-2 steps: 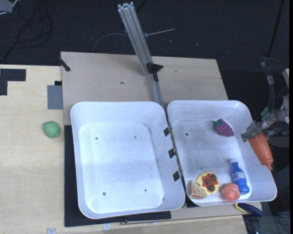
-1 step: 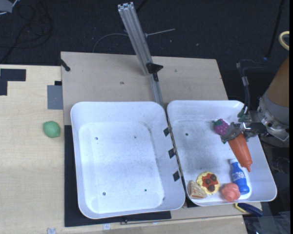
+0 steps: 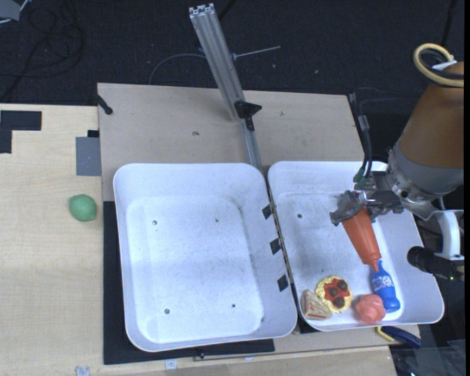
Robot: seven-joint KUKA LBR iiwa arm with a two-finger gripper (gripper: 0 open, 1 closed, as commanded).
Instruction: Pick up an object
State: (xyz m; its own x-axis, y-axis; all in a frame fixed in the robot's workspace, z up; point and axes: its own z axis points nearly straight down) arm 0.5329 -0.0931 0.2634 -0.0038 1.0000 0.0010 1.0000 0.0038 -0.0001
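The orange carrot (image 3: 363,236) lies in the right bin (image 3: 313,210), its long axis slanting down toward a blue bottle (image 3: 383,287). The gripper (image 3: 352,208) sits at its upper end; whether it's clenched, I cannot tell.

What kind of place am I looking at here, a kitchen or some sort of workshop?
Most likely a robotics lab or test bench. A grey and orange robot arm reaches over two shallow white bins, toy food such as a small pizza lies in one, and loose cables trail across the dark floor behind.
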